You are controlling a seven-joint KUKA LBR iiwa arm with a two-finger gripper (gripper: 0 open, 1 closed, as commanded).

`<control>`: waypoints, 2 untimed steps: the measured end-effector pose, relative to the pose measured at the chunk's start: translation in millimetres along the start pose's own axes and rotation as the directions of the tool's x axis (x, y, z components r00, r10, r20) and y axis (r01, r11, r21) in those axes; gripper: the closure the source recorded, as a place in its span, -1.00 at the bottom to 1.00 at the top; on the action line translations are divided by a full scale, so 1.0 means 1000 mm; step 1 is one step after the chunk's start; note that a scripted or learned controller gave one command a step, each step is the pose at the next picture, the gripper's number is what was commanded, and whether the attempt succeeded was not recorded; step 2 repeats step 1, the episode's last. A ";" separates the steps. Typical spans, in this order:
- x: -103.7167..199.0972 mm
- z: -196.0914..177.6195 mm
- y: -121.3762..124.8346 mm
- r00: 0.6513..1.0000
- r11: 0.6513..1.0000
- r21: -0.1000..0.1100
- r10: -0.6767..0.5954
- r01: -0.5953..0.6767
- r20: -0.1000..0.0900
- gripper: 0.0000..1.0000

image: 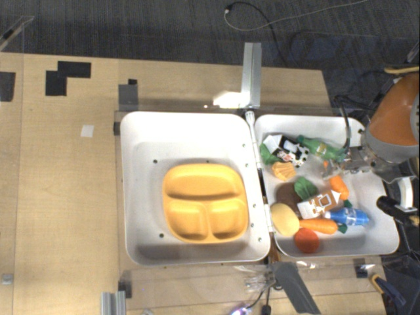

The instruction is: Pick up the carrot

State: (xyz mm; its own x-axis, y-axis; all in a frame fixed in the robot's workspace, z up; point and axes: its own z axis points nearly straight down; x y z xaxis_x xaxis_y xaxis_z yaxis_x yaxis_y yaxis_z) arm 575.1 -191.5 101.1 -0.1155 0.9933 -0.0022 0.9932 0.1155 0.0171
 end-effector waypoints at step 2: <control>0.081 -0.132 0.023 1.000 1.000 0.011 0.024 -0.024 -0.001 1.00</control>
